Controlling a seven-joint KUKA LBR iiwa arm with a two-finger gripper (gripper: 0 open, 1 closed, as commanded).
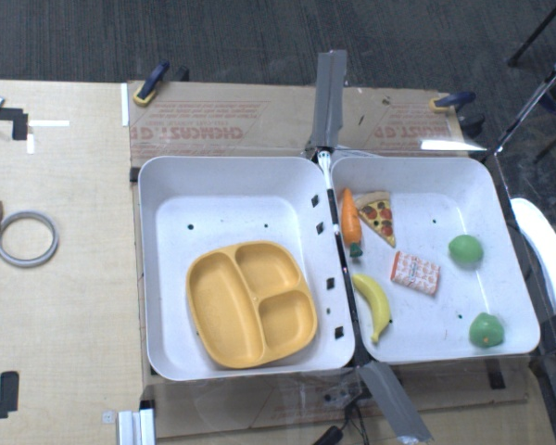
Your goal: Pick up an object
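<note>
Camera view, banana (373, 306), carrot (350, 218), divided plate (250, 303)

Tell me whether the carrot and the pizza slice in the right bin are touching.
Apart. The camera view shows a thin strip of white bin floor between the carrot and the pizza slice, which lie side by side.

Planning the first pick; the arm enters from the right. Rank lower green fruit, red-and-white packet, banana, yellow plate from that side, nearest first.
1. Lower green fruit, right bin's near-right corner.
2. Red-and-white packet, mid right bin.
3. Banana, right bin's left side.
4. Yellow plate, left bin.
</note>
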